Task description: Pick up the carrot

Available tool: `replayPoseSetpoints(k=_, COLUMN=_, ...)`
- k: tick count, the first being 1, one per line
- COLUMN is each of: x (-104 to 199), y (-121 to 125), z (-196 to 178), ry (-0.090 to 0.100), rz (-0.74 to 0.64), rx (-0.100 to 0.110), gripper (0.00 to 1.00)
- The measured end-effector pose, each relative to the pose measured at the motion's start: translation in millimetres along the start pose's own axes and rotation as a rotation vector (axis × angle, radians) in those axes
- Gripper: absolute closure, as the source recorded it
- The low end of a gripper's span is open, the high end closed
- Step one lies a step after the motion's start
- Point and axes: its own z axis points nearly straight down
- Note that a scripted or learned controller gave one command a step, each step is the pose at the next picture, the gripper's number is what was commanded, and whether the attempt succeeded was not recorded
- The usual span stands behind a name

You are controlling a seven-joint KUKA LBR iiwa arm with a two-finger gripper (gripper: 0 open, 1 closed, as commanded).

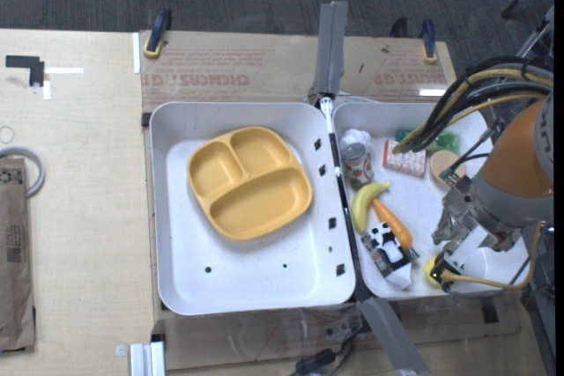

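The carrot [392,222] is orange and lies at a slant in the right bin [423,291], just right of a yellow banana [365,201]. Its lower end touches a black-and-white carton [389,253]. My gripper [448,233] hangs over the right part of the same bin, to the right of the carrot and apart from it. The grey arm with its orange band [522,161] reaches in from the right above the gripper.
The left bin [167,216] bears a yellow divided plate [251,182]. The right bin also holds a small can [355,159], a red-and-white packet [405,160], a green item [443,141] and a small yellow item [434,271]. Black cables [458,101] arc over its far side.
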Motion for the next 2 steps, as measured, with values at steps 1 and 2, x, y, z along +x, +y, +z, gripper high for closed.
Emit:
replayPoseSetpoints(k=1, x=15, y=-15, z=17, ry=0.003, rz=0.003, rx=-0.003, gripper=1.0)
replayPoseSetpoints(k=2, x=64, y=69, z=15, ry=0.004, rz=0.374, rx=-0.005, gripper=1.0)
